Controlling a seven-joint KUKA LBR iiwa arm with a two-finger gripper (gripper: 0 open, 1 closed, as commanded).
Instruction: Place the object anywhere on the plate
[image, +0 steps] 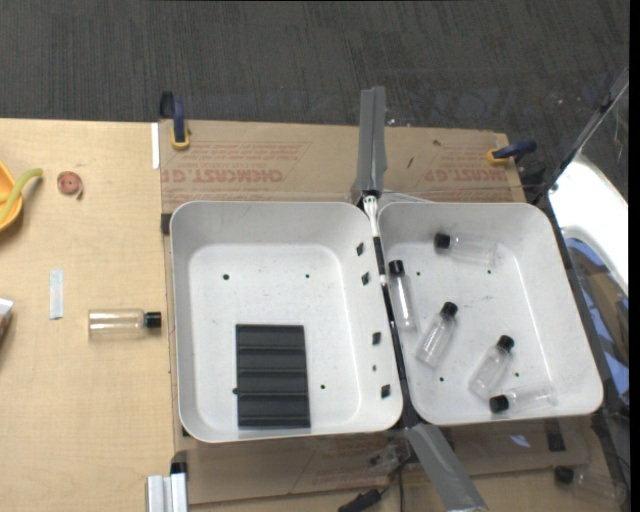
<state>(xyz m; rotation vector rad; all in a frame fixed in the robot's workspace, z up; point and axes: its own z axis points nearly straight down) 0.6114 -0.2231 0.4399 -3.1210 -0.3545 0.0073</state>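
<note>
Camera view: five clear bottles (437, 333) lie in the right bin (560, 270), black plate (271, 377) in the left bin (200, 300).

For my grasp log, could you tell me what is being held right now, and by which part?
Nothing is seen held: five clear bottles, like this one, lie loose in the right bin.

1. Two white bins: left bin (190, 300), right bin (545, 260).
2. One black ridged plate (271, 377).
3. Five clear black-capped bottles in the right bin (436, 333), a sixth (122, 321) on the table (80, 400).
4. Two clamps (172, 118).
</note>
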